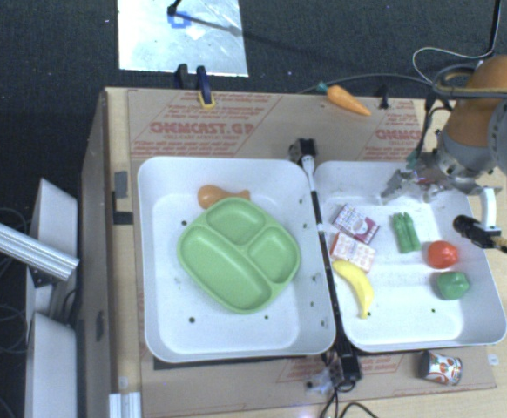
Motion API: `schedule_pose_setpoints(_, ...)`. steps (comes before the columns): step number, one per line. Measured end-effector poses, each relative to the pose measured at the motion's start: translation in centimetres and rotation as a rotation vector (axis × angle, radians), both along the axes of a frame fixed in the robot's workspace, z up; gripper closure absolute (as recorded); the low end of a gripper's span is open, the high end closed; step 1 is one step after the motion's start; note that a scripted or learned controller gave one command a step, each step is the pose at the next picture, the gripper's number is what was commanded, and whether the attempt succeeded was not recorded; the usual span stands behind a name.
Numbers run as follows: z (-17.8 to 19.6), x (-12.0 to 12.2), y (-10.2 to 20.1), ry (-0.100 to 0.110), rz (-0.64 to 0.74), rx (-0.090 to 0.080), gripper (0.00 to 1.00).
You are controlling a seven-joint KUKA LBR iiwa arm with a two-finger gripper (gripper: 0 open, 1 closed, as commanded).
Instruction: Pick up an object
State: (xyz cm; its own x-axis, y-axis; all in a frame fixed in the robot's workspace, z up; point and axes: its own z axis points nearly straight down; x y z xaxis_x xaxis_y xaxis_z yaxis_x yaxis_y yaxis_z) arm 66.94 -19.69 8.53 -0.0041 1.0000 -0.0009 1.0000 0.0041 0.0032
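– Looking at the grey arm's two-finger gripper [408, 184], can you say whether it is clenched or released?

– I cannot tell; it is small and blurred against the white plastic right bin [410, 340]. It hangs up and to the right of the curved yellow banana [358, 287], and nothing shows in its grasp.

– What else is hard to make out?

– A rounded orange object [212, 196], far left of the banana and higher, is mostly hidden under the rim of the light green divided plate [239, 253]. A small printed can [441, 368], below and right of the banana, lies outside the bin, its label unreadable.

– And the things it could pick?

– The banana lies flat, its long axis running from upper left down to lower right, with the lower tip pointing toward the bin's near edge. Just above it sit two red-and-white packets [354, 238], the lower one touching its upper end. Right of the banana and higher lies a pair of dark green sticks [404, 232], side by side, long axis nearly straight up the view, their top end just below the gripper. Further right of the banana are a round red tomato [442, 253] and a green lump [452, 285] level with the banana.
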Motion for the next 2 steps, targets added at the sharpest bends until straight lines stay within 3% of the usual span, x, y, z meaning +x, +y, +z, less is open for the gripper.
schedule_pose_setpoints(2, 0.03, 0.00, -0.25, -0.001, -0.002, -0.001, 0.00)
